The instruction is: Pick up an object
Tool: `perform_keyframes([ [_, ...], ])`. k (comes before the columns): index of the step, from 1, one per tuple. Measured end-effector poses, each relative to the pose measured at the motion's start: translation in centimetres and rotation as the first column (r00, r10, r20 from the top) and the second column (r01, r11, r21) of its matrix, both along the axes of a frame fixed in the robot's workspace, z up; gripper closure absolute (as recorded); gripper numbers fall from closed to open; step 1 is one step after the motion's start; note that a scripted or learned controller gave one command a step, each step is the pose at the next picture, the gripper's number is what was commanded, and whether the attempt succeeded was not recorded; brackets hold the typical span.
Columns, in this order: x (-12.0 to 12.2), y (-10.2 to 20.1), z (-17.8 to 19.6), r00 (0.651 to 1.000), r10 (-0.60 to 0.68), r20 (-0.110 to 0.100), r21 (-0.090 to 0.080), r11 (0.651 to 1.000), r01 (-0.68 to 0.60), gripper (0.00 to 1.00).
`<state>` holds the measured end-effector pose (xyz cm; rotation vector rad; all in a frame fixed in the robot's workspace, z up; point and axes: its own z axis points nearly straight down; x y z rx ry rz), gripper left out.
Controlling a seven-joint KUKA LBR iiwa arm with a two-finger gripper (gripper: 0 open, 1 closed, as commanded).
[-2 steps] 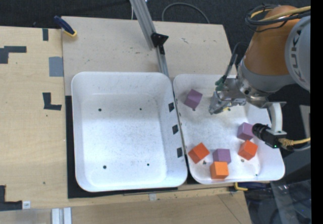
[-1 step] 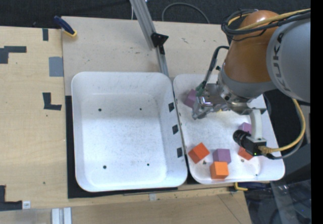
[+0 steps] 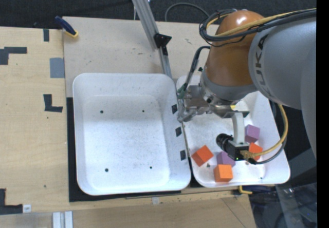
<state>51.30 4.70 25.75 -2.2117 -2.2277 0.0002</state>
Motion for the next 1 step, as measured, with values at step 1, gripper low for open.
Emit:
perform_keyframes([
  [1,-1.37,5.02,-0.79,1.0,0.0,-0.002,-0.001,1.0,0.0,1.0],
])
